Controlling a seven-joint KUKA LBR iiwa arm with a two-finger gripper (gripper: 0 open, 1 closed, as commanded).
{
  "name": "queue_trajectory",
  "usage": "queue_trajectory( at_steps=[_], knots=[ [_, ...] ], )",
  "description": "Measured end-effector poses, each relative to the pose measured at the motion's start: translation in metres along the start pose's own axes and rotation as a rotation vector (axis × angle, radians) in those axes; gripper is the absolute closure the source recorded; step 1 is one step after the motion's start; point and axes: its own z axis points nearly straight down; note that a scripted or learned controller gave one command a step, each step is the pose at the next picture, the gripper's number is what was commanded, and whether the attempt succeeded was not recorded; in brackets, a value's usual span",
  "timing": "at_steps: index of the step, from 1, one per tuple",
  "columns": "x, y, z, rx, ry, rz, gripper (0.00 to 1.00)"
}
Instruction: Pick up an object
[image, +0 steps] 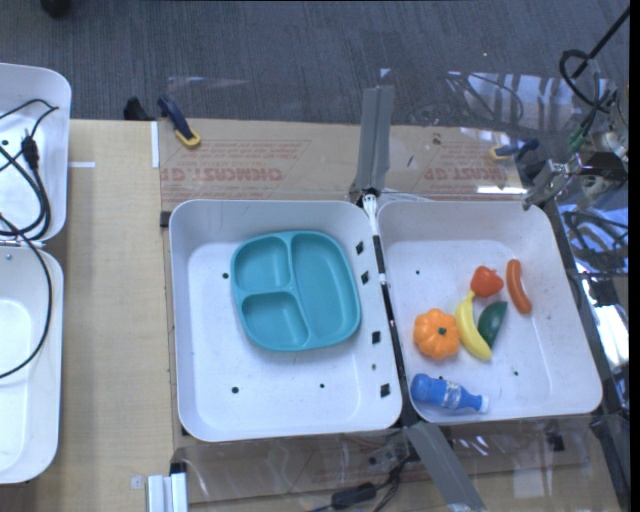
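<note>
in the right bin (560, 385) lie small toys — a yellow banana (472, 328) touching an orange pumpkin (437, 333), a blue bottle (446, 394) below them. the left bin (200, 300) holds a teal divided plate (296, 290).

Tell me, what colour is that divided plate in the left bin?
Teal, plain, seen in the camera view: the divided plate.
</note>
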Motion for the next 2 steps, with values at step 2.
queue_trajectory(
  at_steps=[2],
  knots=[
    [0.022,-0.081,-0.048,0.000,0.000,0.002,1.00]
  ],
)
